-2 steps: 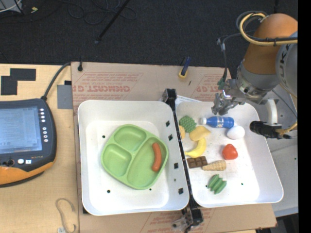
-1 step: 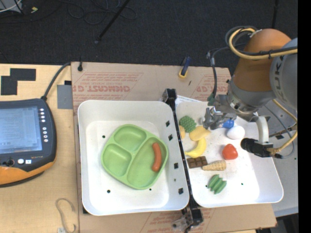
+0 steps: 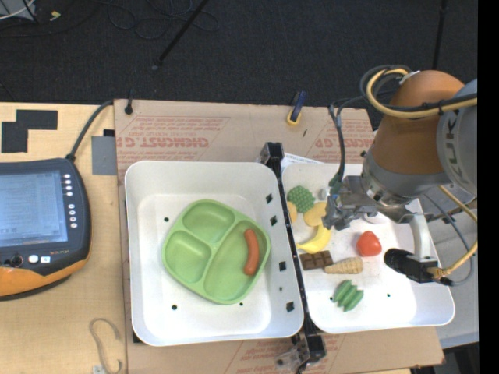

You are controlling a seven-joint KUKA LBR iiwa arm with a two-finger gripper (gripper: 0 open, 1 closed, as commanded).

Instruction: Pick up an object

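The two-finger gripper hangs low in the right white bin, its dark fingers too blurred together to tell how far apart they stand. Just below and left of them lies a curved yellow plastic banana, seemingly touching the tips. A green toy broccoli sits beside it, a red tomato to the right.

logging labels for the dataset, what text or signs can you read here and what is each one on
"CHEMCRST" or something close, in red print on the cardboard sheet behind the bins, seen upside down; I am unsure of the letters.
More red print on the cardboard below the bins: too blurred to read.
Lines of text on the tablet screen at the left: too small to read.
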